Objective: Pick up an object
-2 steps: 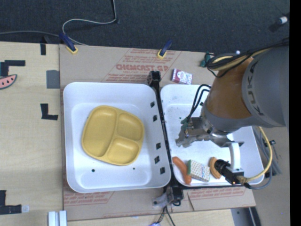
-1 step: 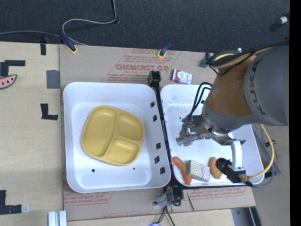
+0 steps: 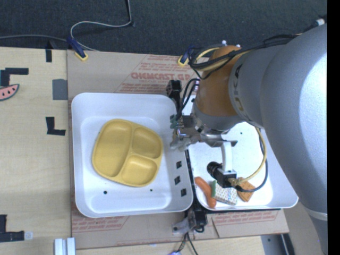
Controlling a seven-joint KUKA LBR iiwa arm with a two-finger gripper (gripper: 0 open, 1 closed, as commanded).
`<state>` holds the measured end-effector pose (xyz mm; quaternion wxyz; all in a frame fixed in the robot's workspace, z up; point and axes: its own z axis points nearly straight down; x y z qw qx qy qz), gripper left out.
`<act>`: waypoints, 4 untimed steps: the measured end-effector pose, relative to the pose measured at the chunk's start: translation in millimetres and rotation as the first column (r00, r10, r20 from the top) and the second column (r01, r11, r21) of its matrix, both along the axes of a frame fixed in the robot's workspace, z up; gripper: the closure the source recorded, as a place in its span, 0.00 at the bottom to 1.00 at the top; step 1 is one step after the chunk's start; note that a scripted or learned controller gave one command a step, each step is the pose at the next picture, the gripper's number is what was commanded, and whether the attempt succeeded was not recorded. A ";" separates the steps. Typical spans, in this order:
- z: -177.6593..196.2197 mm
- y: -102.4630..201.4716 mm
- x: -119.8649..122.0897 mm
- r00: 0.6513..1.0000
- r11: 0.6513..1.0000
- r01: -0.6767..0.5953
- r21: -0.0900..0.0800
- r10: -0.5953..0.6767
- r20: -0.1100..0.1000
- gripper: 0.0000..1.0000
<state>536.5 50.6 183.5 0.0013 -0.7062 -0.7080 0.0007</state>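
Over the right bin [image 3: 277,194], the claw [image 3: 186,135]

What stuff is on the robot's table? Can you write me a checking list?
Surface: left bin and right bin, both white, side by side on a printed cardboard sheet.
Job's things: yellow divided plate in the left bin. Orange carrot-like piece, speckled pale block and orange-brown piece bunched at the right bin's near edge.
Clutter: pink slice shape at the bench's far left.
Grippers: gripper by the wall between the bins. Can't tell if it holds anything.
Cables: black cable and pale cable on the dark floor.
Surroundings: black tape marks on the bench.
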 end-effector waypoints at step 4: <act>9.5 0.2 32.6 1.000 1.000 0.000 -0.003 0.000 -0.001 1.00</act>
